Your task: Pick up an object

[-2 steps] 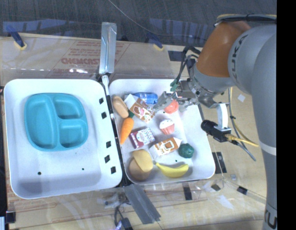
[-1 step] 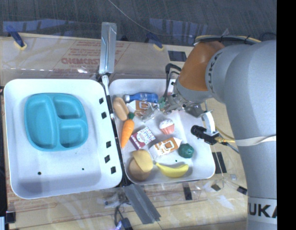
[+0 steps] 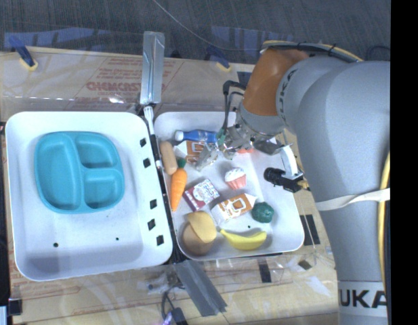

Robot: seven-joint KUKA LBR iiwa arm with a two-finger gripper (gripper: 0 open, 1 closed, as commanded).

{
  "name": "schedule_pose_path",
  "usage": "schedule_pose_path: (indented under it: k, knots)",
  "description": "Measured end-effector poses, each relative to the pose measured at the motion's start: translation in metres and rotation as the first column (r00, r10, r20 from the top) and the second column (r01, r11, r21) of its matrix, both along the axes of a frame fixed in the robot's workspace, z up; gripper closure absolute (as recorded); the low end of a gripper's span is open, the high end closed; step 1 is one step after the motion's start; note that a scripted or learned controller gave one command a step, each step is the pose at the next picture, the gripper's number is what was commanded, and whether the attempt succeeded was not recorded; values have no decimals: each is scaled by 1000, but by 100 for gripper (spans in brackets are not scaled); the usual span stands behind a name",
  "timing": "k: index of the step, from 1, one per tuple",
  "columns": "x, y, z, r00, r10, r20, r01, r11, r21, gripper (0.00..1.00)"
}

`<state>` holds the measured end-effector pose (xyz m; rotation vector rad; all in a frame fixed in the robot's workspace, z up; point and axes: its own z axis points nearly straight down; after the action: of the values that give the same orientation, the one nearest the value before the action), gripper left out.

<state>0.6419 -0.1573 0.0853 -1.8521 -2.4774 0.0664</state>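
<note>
Two shallow white bins sit side by side on a bench; the left bin carries a blue divided tray. From the right, the grey arm bends down over the right bin, its gripper low at the far end among what may be a small bottle. Nearer lie a carrot, cupcake, banana and burger bun.
</note>
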Motion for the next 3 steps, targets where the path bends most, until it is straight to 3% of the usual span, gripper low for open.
schedule_pose_path:
  k: [1,2,3]
  knots:
    - [11,55,49,980,192,45,-192,981,6,0]
    - [15,-3,57,881,470,60,-471,882,7,0]
    - [8,-14,21,951,298,79,-299,954,7,0]
